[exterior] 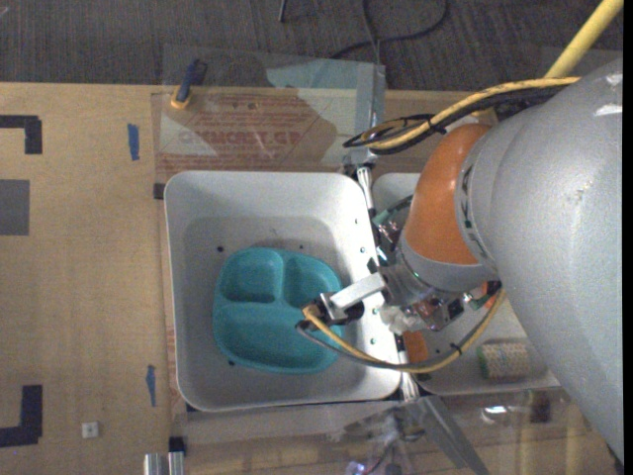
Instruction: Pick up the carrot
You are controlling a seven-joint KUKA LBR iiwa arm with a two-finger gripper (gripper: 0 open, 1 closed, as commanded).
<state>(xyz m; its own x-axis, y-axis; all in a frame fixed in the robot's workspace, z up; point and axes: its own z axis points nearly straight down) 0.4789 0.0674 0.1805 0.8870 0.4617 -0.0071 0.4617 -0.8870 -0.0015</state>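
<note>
The arm (554, 236) dominates the near right of the view: its broad grey body slopes down from the upper right, the orange band (445, 206) sits above the wrist, and the wrist hangs over the divide between the two bins. The gripper (415, 315) lies beneath the wrist hardware at that divide; whether it is apart or together cannot be told, since the wrist covers it. A grey bracket (351, 297) projects leftward from the wrist over the left bin (188, 265), and a yellow cable (376, 354) loops below it. Just under the wrist, a sliver of orange, apparently the carrot (415, 345), shows at the left edge of the right bin (534, 376), mostly hidden. Near it, further right, a pale cylindrical object (504, 358) rests in the same bin. In the left bin a teal divided plate (267, 310) lies flat, its right edge under the bracket.
</note>
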